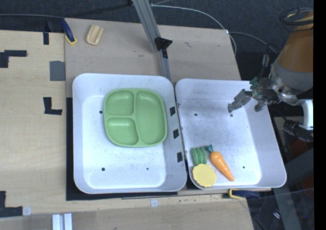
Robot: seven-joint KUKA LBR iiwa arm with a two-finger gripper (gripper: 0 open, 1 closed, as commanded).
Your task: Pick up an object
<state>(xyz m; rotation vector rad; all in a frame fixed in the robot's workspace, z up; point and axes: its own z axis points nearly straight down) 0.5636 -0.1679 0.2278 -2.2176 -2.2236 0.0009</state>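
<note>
In the right bin (229, 127), near its front edge, lie an orange toy carrot (221, 165), a green toy vegetable (199, 155) and a round yellow piece (204, 175), all close together. My gripper (248, 99) hangs over the far right part of the right bin, well above and behind these toys. Its fingers (237, 102) are spread apart with nothing between them. The grey arm with its orange band (298, 53) comes in from the right.
The left bin (86, 137) holds a green divided plate (136, 117). A grey metal pole (147, 12) slants down to the bins' far edge. On the bench at the back left lie a tan block (94, 34) and a blue-yellow clip (68, 31).
</note>
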